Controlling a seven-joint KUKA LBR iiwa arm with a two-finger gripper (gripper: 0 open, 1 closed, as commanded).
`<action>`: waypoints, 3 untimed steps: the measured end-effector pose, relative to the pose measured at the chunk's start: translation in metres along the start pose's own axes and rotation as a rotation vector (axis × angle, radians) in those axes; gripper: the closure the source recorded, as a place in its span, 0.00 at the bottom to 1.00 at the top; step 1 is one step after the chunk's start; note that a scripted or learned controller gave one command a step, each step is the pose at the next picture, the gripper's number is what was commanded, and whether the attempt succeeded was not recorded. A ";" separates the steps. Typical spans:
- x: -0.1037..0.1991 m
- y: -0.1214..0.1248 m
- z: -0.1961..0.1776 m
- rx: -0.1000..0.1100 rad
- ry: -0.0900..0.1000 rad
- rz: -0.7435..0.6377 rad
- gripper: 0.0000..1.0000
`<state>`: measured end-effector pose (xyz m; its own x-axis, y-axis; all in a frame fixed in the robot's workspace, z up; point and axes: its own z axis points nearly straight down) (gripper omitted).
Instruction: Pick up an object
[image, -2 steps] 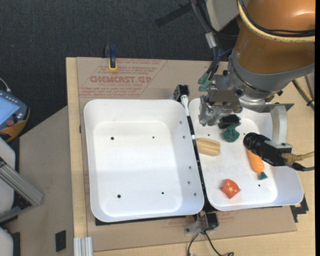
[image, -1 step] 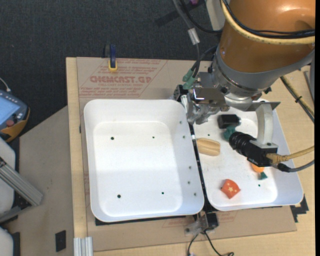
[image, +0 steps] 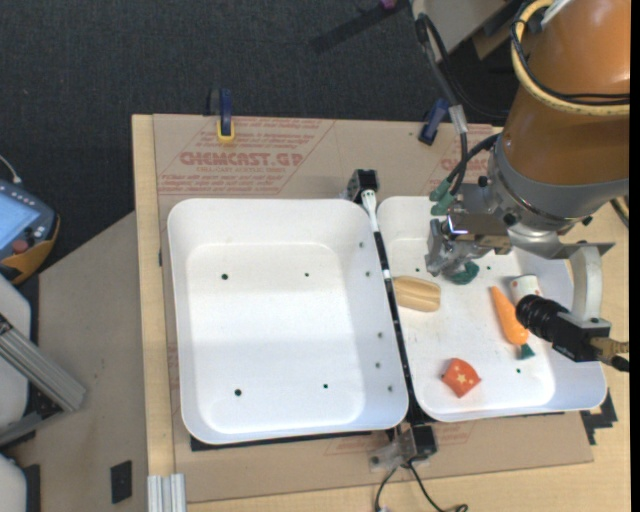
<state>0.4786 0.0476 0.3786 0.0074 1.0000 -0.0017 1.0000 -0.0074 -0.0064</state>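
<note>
Three pickable objects lay in the right bin (image: 570, 395): bread roll (image: 417, 294), carrot (image: 508, 316), red piece (image: 461, 378). I saw the gripper (image: 452, 262) low at the far end; its grasp I couldn't tell. Nothing visibly lifted yet.

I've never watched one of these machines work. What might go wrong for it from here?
The claw hangs low in the right-hand white bin, just above the tan bread-roll-shaped piece beside the bins' divider, so it might hit that edge or push the piece away. The orange carrot-shaped toy lies close under the arm and might get knocked.
</note>
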 end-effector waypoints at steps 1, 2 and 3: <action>0.038 0.000 0.007 -0.003 0.002 -0.011 1.00; 0.078 0.000 0.015 -0.002 0.002 -0.012 1.00; 0.092 0.000 -0.044 -0.013 0.004 -0.010 1.00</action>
<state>0.4797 0.1399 0.4223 -0.0029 1.0000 0.0021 1.0000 0.0029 0.0064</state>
